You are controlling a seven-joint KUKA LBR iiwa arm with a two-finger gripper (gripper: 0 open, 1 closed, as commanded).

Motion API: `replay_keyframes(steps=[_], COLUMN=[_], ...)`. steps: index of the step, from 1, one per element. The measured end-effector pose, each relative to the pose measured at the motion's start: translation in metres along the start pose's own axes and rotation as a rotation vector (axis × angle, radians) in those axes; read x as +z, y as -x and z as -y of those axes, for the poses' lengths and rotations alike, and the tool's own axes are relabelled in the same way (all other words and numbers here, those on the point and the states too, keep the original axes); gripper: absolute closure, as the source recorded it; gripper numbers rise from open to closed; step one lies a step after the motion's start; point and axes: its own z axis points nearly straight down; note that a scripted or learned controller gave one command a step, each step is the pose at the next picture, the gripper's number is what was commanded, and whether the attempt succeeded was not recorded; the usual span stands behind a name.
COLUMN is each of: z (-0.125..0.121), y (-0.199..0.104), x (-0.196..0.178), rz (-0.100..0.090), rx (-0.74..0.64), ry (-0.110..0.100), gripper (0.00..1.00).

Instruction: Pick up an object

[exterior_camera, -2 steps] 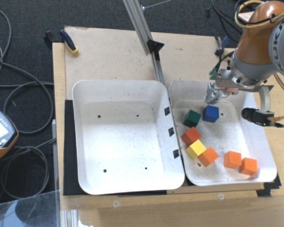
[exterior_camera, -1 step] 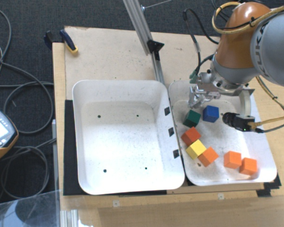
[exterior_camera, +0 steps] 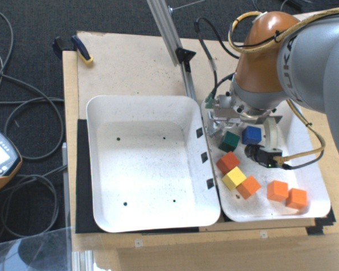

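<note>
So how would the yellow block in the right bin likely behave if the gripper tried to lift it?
The yellow block looks like a rigid cube, so it probably won't roll or flex. It sits tight between a red block and an orange block, so fingers may nudge those. It is likely light.

Two bins sit side by side on the bench (exterior_camera: 130, 61), the blocks (exterior_camera: 246, 176) clustered in the right bin (exterior_camera: 319, 202) beside the left bin (exterior_camera: 101, 151).

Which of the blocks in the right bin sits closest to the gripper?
The green block, just below the gripper near the bin's left wall. The blue block is further right; the orange, red and yellow ones lie lower.
</note>
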Motion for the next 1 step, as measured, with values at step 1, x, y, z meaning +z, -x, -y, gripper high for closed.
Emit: replay_keyframes(steps=[1], z=[0.0076], y=[-0.0481], x=[0.0], rz=[0.0], rx=[0.0], ry=[0.001], gripper=[1.0])
